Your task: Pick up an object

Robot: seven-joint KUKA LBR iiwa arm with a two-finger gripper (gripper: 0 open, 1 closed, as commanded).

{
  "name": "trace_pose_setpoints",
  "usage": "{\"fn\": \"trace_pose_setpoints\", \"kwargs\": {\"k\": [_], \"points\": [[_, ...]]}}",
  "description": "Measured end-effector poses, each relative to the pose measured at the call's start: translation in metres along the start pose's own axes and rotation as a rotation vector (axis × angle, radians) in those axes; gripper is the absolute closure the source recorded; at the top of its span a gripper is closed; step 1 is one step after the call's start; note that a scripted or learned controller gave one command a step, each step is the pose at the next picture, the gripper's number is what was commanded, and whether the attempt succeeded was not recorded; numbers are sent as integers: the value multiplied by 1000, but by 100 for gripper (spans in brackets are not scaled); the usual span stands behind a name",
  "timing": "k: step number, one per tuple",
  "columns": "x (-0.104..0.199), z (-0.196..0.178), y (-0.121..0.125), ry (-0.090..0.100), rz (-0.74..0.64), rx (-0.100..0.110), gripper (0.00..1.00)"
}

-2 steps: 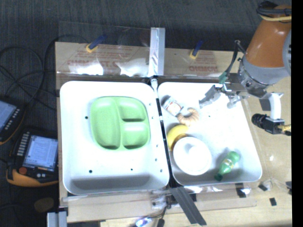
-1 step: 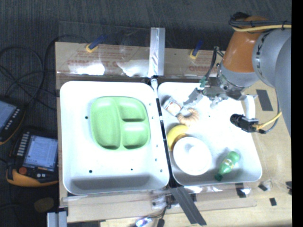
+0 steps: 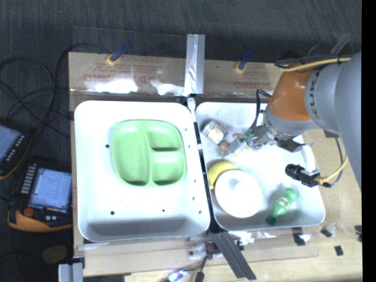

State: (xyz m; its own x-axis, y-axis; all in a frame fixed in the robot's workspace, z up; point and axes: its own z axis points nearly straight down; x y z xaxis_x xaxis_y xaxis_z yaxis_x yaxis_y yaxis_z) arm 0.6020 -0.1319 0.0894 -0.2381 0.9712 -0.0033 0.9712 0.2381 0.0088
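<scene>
Reading from your left: the left bin (image 3: 88, 210), white and shallow, carries a pale green divided tray (image 3: 148, 151) with three compartments, lying flat near its middle.

Next, the right bin (image 3: 314, 207), touching the first along the centre divider. In its upper left part you have a small jar (image 3: 214, 132), lying tilted, with a light-coloured lid. Below it, against the divider, a yellow rounded object (image 3: 218, 170), banana-like, is partly covered by a white bowl (image 3: 238, 195) that sits just beside it. Toward the lower right you find a green plastic bottle (image 3: 280, 204), lying on its side, cap end pointing down-left.

At the bin's upper middle, the pincer (image 3: 251, 137) sits low over small cluttered bits near the jar; you cannot tell how its fingers stand or whether anything is held. The arm (image 3: 320, 96), grey with an orange band, enters over the worktop (image 3: 335, 157) from your right.
</scene>
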Motion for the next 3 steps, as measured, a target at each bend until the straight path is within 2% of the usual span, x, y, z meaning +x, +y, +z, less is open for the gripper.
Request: {"fn": "trace_pose_setpoints", "kwargs": {"k": [1, 2, 3], "points": [[-10, -36, 0, 4, 41, 9, 0], [-9, 1, 28, -3, -22, 2, 0], [-9, -10, 29, -2, -21, -2, 100]]}}
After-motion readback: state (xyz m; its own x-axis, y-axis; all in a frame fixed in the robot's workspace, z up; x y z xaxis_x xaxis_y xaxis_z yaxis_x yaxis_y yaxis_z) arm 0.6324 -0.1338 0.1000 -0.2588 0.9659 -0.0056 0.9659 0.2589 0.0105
